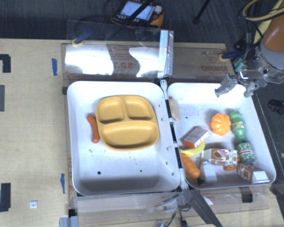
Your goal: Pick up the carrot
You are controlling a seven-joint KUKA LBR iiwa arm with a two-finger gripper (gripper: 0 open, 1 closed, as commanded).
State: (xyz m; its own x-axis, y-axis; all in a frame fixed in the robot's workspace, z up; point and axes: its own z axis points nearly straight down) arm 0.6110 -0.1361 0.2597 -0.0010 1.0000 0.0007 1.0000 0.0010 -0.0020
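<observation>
The carrot [190, 166] is orange and tapered. It lies at the near left corner of the right bin [262, 141], against the wall between the two bins, just below a yellow banana [194, 150]. My gripper [236, 88] hangs over the far right part of the right bin, well away from the carrot and above the bin floor. It is open, its two grey fingers [224, 88] spread apart with nothing between them.
Around the carrot lie a small red box [195, 136], a carton [223, 157], an orange pumpkin [220, 124] and green items [237, 118]. The left bin [80, 164] holds a yellow divided plate [127, 122] and a reddish sausage [93, 128].
</observation>
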